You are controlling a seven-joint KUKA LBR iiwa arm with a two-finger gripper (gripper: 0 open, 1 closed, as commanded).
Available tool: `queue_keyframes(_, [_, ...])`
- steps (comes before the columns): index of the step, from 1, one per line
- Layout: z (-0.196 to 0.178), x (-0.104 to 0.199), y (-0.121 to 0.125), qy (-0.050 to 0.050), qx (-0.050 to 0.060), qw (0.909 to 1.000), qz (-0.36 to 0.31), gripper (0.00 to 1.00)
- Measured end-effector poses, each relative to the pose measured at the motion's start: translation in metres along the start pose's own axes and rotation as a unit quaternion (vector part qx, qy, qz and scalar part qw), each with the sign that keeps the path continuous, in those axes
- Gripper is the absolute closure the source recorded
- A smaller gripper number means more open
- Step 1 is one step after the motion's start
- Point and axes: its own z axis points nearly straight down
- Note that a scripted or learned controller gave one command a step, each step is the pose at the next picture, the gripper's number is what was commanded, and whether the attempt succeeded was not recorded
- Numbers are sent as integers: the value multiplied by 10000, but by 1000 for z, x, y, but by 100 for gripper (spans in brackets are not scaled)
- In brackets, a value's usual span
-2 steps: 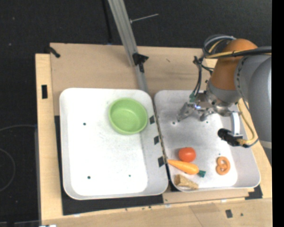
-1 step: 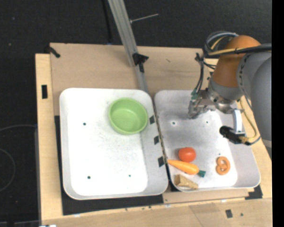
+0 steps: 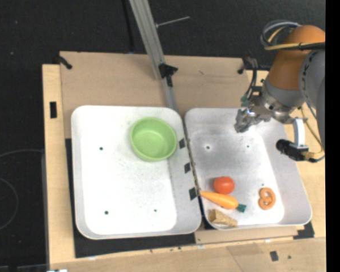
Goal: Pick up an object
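Gripper (image 3: pixel 245 119) hangs above the right shallow white bin (image 3: pixel 283 169) at its far edge — finger state: cannot tell. Nothing held. 4 candidates lie well below-left, at the near edge, round red tomato (image 3: pixel 224 184) nearest. Descent and grasp remain.

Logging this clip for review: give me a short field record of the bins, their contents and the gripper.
left bin: green bowl near its far right corner
right bin: tomato, carrot, pretzel, tan piece, all at the near end
gripper: over the right bin's far end, apart from the items
held: nothing seen between the fingers
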Motion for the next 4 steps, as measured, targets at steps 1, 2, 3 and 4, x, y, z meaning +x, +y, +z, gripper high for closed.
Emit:
queue_keyframes(1, [-37, -1, 1, 6, 27, 10000, -9, 100])
queue_keyframes(2, [-52, 53, -16, 19, 29, 10000, -34, 100])
queue_keyframes(3, [-61, 99, -23, 21, 36, 10000, -35, 100])
queue_keyframes(4, [-55, 153, -40, 19, 41, 10000, -35, 100])
